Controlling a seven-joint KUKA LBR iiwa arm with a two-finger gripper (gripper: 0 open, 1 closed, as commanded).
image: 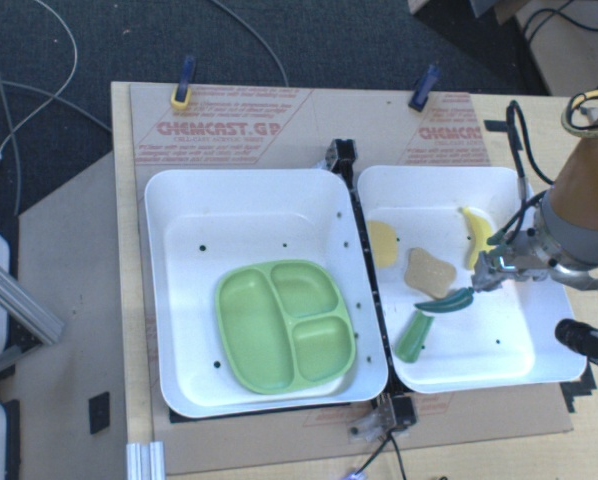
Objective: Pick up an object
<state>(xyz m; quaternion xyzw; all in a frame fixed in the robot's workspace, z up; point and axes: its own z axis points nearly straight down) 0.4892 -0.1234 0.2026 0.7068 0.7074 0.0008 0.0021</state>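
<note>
Right bin [499, 363] holds everything pickable: a yellow banana [476, 232] at the far side, a pale yellow flat piece [382, 243] by the left wall, a tan chunk [430, 272] mid-bin, a teal curved item [444, 303], and a green cylinder [413, 337] nearest the front. Left bin [179, 268] has just the green divided plate [284, 323].

Arm comes in from the right; gripper [491, 265] sits low over the right bin, just right of the tan chunk and right beside the banana's near end. Can't tell the finger state: tips are a blur of metal and cable, and no object is clearly seen between them, so I'm not calling a grasp.

Key relation: the teal item looks like the closest target. Its right end lies just near and left of the fingertips, maybe touching, can't resolve contact. Long axis runs roughly left-right, tilting toward the near-left, where it almost meets the top of the green cylinder.

Judgement: the grasp should close across that axis, i.e. near-far, with a small shift left and near to get over the item's middle. Risks: pinching only the end so it pivots out, or nudging the tan chunk or banana, both close.
</note>
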